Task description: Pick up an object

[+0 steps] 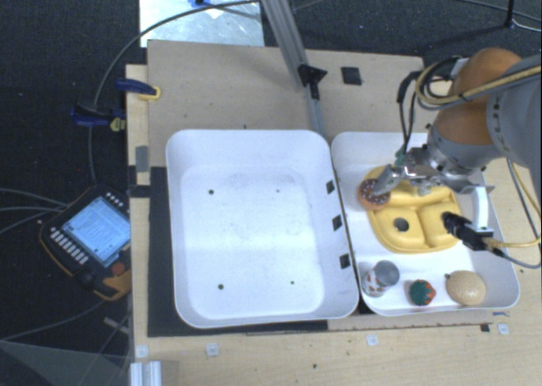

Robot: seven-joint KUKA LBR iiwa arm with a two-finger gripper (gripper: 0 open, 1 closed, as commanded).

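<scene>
1. Camera view, looking down at a slant: two shallow white bins side by side on a tan bench. The left bin (246, 223) has a bare, smooth floor with a few small dark dots; the right bin (508, 287) holds all the loose objects.
2. Arm (508, 122) comes in from the right, grey with orange at the wrist and cables looping over it. The gripper (406, 174) is low over the upper part of the right bin.
3. Finger state: cannot tell. The metal parts blur into the objects beneath, and nothing is plainly seen clamped.
4. Candidate objects: a yellow moulded piece (415, 222), glossy plastic, rounded with dark holes, just below the gripper; a round brownish ring-like item (371, 192), speckled, touching the yellow piece at its upper left.
5. Along the bin's near wall, apart from the gripper: a small grey cup-like thing (381, 276), a green-and-red ball (421, 292), a beige egg-shaped lump (465, 287), matte.
6. Judgement: the gripper's low pose above the yellow piece and ring suggests a grasp try on one of them; which one is unclear.
</scene>
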